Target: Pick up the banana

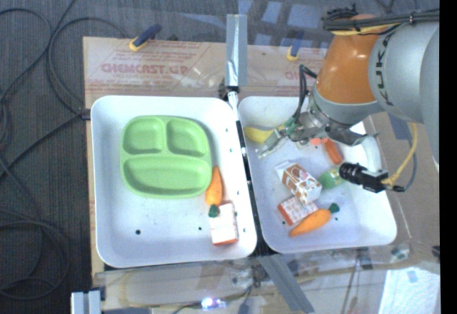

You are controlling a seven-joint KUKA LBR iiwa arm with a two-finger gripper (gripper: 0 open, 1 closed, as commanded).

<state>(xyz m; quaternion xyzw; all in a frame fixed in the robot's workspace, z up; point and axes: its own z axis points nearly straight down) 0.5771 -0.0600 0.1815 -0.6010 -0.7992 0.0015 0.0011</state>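
We see the end effector (275, 140) low in the right bin (371, 234), its fingers apart, touching the banana (258, 135) at nine o'clock.

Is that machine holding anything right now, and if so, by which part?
It cannot be told. The gripper is right at the banana in the right bin, but a grasp isn't visible.

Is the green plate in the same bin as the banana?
No, the green plate lies in the left bin; the banana lies in the right bin.
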